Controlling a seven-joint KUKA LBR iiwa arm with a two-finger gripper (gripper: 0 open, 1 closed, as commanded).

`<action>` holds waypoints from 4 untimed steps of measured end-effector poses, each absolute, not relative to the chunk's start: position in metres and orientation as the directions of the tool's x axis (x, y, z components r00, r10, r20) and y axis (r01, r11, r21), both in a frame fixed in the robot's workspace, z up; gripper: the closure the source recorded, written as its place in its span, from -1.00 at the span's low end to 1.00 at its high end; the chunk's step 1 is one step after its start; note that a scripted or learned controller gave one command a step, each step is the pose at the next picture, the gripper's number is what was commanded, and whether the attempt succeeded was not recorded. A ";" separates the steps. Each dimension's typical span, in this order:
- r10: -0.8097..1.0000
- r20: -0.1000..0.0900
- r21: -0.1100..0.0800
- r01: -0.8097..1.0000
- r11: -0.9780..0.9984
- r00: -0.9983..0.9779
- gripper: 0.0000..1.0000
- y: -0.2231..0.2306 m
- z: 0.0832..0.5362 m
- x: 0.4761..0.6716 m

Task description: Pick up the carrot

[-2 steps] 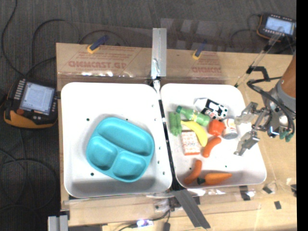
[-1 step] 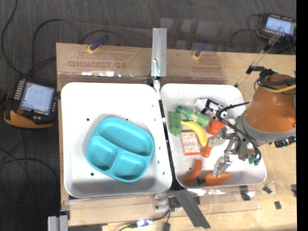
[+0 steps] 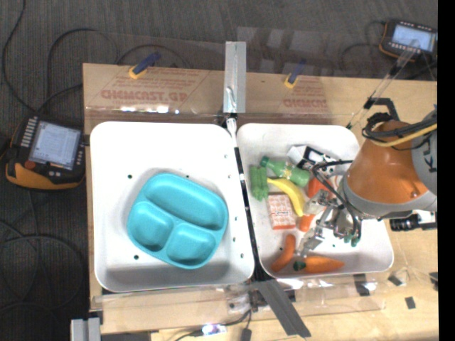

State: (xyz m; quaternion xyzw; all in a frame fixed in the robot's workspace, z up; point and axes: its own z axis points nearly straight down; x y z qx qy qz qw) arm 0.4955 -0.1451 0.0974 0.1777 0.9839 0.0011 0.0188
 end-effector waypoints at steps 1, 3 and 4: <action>0.505 -0.002 -0.001 0.505 0.863 -0.863 -1.00 -0.188 0.202 0.484; 0.889 -0.003 -0.001 0.889 0.459 -0.459 -1.00 -0.178 0.309 0.484; 0.840 -0.004 -0.001 0.840 0.543 -0.543 -1.00 -0.154 0.339 0.537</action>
